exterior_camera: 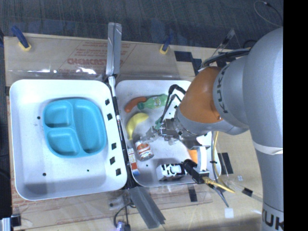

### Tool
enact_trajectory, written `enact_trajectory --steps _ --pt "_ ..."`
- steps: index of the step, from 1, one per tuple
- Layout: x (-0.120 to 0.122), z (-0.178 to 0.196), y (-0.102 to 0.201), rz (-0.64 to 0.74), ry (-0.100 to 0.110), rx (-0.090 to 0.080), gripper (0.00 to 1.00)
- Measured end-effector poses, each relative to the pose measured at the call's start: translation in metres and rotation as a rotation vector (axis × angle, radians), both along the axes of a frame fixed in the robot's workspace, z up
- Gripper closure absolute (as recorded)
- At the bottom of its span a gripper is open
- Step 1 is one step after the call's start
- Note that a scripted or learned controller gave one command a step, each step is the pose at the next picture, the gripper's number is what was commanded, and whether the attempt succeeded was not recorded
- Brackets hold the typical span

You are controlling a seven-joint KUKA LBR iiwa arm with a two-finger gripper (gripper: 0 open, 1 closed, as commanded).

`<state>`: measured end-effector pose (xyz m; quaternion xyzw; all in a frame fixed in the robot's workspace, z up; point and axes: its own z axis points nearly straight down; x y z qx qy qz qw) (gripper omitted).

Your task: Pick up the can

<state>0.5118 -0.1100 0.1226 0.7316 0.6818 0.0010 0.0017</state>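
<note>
Two shallow white bins sit side by side on the bench. The left bin [29,177] holds one blue divided tray [74,126] with three compartments, well apart from the jaws. The right bin [154,179] holds the remaining items.

The arm [250,95] reaches in from the right, its orange band [204,100] above the wrist, and the gripper [155,133] hangs over the middle of the right bin. How far the jaws are parted cannot be told, as the wrist and cabling crowd that area, and nothing is seen held between them.

One can [143,149], red and silver, lies on its side just below and slightly left of the jaws; whether it touches them cannot be told. One yellow banana [136,122] lies just left of the jaws and above the can, close to both. One orange carrot-shaped item [135,103] and one green bottle [156,101] lie beyond the jaws toward the bin's far wall, side by side. One black-and-white object [172,170] lies below the jaws near the bin's near wall, to the right of the can. One small orange object [193,154] sits below and right of the jaws, partly hidden by the arm.

The banana crowds the can from above; the bin's left wall stands near the can's other side.
</note>
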Motion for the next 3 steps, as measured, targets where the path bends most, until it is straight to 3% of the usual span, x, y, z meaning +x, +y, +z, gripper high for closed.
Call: enact_trajectory --steps 1,2,3 --pt "0.043 0.069 0.02 0.135 0.006 0.002 0.0" --pt "0.019 -0.032 0.006 0.259 0.008 0.002 0.0" --pt "0.043 0.069 0.051 0.255 0.006 0.001 0.0"
